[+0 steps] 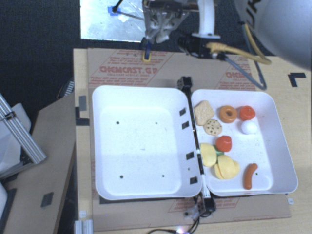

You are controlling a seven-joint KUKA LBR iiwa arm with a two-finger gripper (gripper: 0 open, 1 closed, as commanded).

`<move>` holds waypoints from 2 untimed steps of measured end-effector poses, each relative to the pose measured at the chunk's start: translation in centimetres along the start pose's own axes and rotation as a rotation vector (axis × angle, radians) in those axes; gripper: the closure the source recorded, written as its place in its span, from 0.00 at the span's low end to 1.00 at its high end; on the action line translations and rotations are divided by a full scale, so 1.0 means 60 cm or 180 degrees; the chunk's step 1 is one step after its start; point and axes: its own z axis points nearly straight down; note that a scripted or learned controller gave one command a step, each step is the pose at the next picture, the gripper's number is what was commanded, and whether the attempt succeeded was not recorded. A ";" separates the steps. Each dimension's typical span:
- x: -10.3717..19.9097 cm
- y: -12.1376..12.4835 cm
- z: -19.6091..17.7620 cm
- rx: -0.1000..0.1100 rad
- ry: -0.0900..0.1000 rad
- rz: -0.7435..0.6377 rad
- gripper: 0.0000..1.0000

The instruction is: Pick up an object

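Pickup is not yet begun: gripper (155,37) hangs past the bins' far edge, jaws' state undeterminable, while all food items, including the doughnut (227,113), rest in the right bin (280,145).

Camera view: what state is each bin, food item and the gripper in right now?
Left white bin: upright, level.
Right white bin: holds all the toy food.
Glazed brown donut: lying flat.
Red-brown sausage: lying on its side.
White egg-shaped ball: resting beside a red tomato.
Two-finger gripper: raised beyond the bins, carrying nothing.
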 end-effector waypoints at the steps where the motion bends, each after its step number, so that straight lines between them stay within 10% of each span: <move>1: 0.000 -0.106 0.267 0.0083 -0.0027 0.0012 1.00; 2: -0.001 0.029 0.142 -0.0010 0.0001 0.0019 1.00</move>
